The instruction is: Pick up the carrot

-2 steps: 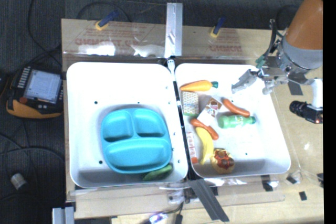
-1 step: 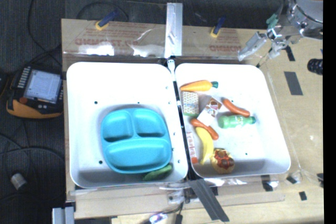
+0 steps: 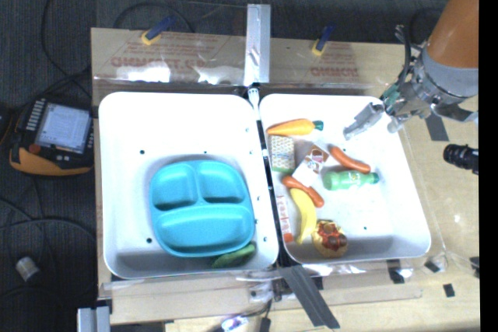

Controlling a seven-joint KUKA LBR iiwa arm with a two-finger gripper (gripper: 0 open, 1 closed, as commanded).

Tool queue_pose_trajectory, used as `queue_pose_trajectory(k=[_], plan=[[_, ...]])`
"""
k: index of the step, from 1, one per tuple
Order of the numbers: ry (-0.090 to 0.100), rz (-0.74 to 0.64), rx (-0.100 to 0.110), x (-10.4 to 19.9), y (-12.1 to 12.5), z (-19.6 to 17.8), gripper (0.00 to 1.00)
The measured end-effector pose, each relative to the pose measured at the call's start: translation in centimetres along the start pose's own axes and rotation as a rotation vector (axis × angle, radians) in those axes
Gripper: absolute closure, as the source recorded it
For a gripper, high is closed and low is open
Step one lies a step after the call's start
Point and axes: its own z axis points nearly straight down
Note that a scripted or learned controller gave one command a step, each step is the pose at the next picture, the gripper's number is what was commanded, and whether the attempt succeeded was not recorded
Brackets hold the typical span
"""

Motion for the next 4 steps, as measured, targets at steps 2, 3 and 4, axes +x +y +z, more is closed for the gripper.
queue_pose_trajectory(k=[2, 3, 4], plan=[[-0.002, -0.126, 0.0, 2.6, 10.6, 15.7, 0.0], [-0.001, -0.012, -0.001, 4.3, 10.1, 7.3, 0.0], [-0.002, -0.131, 0.0, 6.7, 10.5, 9.5, 0.0]])
